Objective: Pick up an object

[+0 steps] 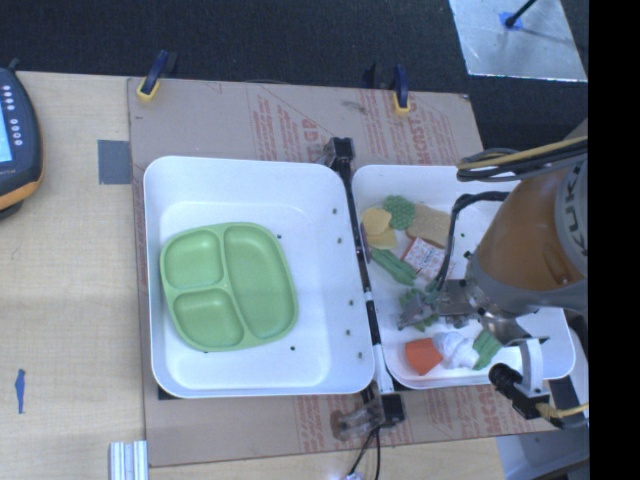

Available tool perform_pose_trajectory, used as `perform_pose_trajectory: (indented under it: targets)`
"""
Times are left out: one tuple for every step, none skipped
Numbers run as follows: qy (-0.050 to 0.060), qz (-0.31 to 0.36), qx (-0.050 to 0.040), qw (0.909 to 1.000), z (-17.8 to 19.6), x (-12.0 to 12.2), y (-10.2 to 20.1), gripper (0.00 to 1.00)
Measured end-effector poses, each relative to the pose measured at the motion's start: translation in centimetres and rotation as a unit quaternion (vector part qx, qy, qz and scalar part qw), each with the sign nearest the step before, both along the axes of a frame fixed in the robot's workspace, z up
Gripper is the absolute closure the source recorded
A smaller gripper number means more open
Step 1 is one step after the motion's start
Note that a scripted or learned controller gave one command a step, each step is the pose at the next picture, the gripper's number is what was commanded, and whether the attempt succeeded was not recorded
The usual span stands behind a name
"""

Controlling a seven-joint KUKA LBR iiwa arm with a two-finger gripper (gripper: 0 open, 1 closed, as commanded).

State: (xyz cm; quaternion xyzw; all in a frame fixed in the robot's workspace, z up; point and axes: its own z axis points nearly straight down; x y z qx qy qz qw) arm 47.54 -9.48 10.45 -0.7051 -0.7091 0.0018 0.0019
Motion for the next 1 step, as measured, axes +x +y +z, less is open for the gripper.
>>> perform_pose_trajectory:
  targets:
    - [-0.002, 0.001, -0.0002, 1.0, -1.31, 4.71, 0.17, 0.0]
